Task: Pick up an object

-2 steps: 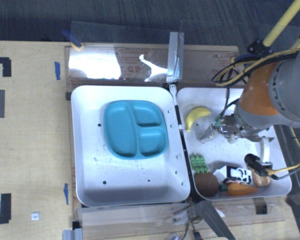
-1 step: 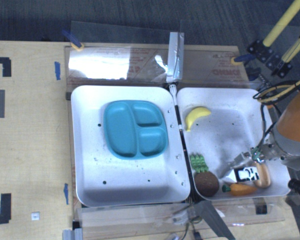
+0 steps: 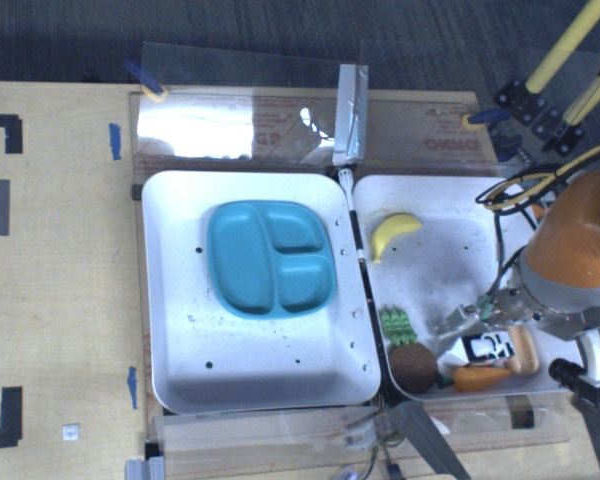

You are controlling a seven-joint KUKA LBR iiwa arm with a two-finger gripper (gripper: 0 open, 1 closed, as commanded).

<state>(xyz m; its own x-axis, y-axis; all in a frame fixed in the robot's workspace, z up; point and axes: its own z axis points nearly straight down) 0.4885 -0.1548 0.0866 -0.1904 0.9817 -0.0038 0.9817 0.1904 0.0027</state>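
Brown ball (image 3: 412, 365) beside orange carrot (image 3: 477, 376)

The arm (image 3: 570, 258) comes in from the right edge of the frame, sitting in the lower right. Its orange band is the big rounded shape at mid-right, with the grey wrist just beneath it. From there the claw (image 3: 458, 320) stretches leftward and slightly down, a pale metal tip low in the lower right quarter. Black and yellow cables loop over the arm's upper side.
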